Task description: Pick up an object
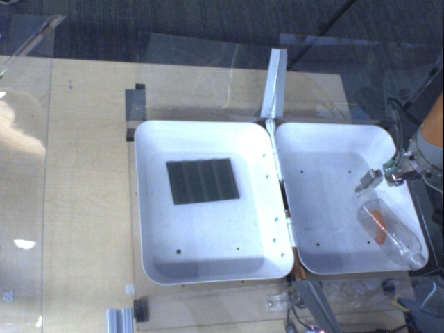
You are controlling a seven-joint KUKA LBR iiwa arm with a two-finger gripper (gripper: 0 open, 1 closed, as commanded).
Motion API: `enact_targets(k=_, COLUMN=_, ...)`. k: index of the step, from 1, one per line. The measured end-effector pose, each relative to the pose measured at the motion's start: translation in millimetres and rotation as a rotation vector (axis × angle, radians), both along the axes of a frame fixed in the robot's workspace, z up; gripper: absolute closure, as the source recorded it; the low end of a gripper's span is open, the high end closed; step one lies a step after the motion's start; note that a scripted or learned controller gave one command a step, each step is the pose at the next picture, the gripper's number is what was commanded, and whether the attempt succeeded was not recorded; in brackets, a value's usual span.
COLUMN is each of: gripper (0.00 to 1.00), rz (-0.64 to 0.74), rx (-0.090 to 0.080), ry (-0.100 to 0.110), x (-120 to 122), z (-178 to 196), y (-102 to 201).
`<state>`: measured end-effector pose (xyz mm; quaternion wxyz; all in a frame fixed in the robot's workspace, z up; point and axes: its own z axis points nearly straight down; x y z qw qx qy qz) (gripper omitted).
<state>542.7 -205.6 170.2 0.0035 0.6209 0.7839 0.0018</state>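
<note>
A light wood worktop (76,207) is seen from above, with two shallow white bins (149,255) set side by side on it and a grey metal strip (274,82) running back from the gap between them. Dark grey carpeted floor (173,5) is visible beyond the worktop's far edge. Clear sheeting (28,82) is laid over the worktop's left part, where bright glare patches (17,134) are reflected.
</note>
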Motion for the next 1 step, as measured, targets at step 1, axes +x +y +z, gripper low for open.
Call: enact_targets(k=1, gripper=0.00, rz=0.030, rx=-0.002, ry=-0.007, x=-39.0, z=-80.1, y=-0.6)
